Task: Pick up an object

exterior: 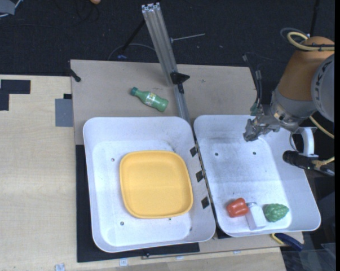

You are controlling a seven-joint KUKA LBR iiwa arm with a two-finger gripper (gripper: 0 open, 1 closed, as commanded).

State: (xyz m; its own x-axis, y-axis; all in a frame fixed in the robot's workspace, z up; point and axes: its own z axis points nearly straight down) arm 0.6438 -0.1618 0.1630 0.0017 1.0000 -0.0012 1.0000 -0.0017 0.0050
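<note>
While the gripper (253, 130) hangs over the right bin's (243, 168) far rim, finger state cannot be told | red object (237, 208), white piece (255, 218), green object (275, 212) crowd its near edge | yellow plate (155, 183) fills left bin (99, 168) | green bottle (149, 99) lies on bench

**Two bins side by side on the bench**

The left bin (96, 151) holds a plate (155, 183) lying flat near its middle. In the right bin (254, 168), three things crowd the near corner: a pepper (237, 208), a small block (255, 218) touching it, and a leafy vegetable (276, 212) just right of that. The gripper (253, 130) hangs over the right bin's far edge. Behind the left bin, a bottle (149, 99) lies on its side on the bench (102, 89), left of a slanted rail (163, 44).
</note>
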